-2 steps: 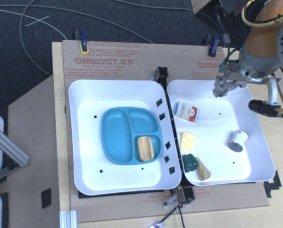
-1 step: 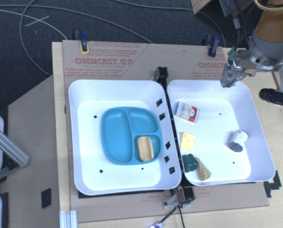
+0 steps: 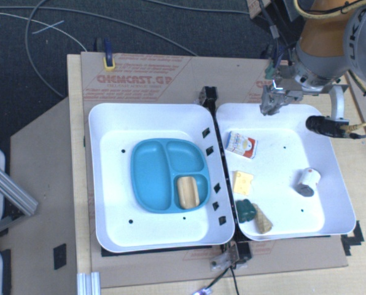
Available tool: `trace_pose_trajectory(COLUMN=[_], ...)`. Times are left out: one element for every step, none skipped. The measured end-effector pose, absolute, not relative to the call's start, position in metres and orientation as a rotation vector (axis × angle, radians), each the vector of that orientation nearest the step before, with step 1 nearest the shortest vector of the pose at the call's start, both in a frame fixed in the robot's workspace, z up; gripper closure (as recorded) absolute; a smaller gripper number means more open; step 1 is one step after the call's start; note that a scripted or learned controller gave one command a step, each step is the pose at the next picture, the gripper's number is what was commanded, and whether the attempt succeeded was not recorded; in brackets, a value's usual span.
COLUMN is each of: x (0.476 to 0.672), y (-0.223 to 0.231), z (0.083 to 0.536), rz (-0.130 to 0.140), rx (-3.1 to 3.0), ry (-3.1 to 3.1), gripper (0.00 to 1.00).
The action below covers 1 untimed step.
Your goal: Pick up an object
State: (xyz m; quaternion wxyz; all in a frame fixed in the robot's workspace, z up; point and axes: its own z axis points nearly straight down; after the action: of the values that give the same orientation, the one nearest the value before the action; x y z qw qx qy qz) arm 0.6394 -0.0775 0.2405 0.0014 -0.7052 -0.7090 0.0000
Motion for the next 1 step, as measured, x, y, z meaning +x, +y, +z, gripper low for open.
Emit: trace_pose_trajectory(x=[0.6357], y=[-0.0296], z=[0.2297], rz=[0.001], rx=[-2.213], ry=[-2.224], gripper=[1.00])
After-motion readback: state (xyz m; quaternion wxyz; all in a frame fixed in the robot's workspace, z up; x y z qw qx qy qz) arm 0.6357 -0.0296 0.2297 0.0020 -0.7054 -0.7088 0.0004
